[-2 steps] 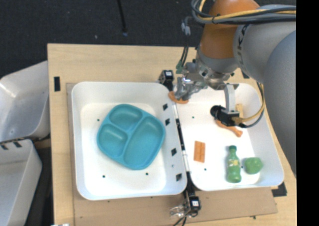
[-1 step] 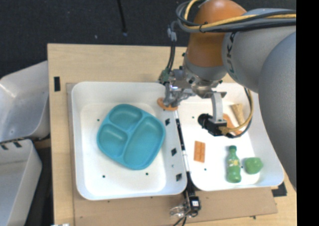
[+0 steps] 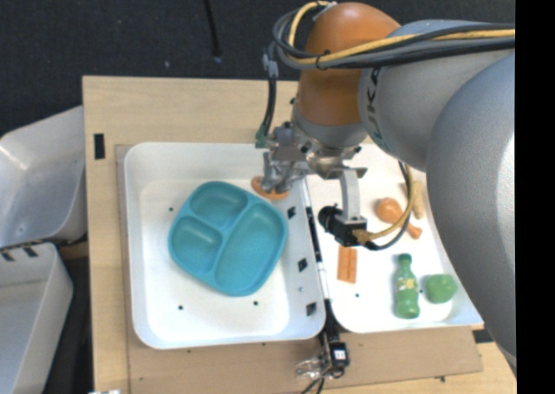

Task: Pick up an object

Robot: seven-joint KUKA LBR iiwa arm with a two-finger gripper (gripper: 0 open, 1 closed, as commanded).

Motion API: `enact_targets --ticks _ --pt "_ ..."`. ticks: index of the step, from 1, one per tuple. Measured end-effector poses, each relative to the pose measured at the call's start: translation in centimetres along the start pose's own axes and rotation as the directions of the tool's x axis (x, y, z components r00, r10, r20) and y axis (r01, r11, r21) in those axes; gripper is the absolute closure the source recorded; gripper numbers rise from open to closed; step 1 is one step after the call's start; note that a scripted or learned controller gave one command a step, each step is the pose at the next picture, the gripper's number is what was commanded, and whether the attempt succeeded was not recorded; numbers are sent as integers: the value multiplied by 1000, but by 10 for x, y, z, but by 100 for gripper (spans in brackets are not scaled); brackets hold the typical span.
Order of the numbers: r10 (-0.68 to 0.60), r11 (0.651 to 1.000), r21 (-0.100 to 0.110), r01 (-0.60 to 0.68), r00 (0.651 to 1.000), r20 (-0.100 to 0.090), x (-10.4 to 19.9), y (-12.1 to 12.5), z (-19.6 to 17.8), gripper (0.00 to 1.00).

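Object candidates, nearest first. Right bin [image 3: 381,321]: a green bottle [image 3: 404,286] lies near the front wall with a green lump [image 3: 440,288] just beside it. Both have clear floor around them, so they look like easy approaches from above. An orange block [image 3: 347,265] lies a little farther back, close to the wall shared with the left bin [image 3: 139,297]. Judgement: that wall could crowd a grasp from that side.

Left bin: a blue divided plate [image 3: 227,238] fills the middle of the floor. It lies flat, and being broad with a low rim it probably offers little to pinch.

Farther back in the right bin: an orange ball [image 3: 388,208], with a tan stick [image 3: 417,197] beside it, partly under the arm's cabling.

Farthest: the gripper [image 3: 277,177] is down in the left bin's far right corner, by the plate's far rim. A small orange piece [image 3: 274,192] shows right below it, between the plate and the dividing wall. This reads as the present target. The wrist points steeply down, likely because wall and plate leave only a vertical way in.

Tool state: cannot tell whether it is clamped or released, as the wrist body hides the tip. I therefore cannot say the orange piece is held; it appears to rest on the bin floor.

Risk: nudging the plate, or closing on the rim instead of the piece.
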State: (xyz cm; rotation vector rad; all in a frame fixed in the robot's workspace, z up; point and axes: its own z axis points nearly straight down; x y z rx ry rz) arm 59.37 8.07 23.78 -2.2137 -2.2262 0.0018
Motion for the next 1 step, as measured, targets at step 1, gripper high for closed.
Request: enact_targets --ticks 1 --pt "3 1000 -1 -3 1000 0 -2 0 0 0"
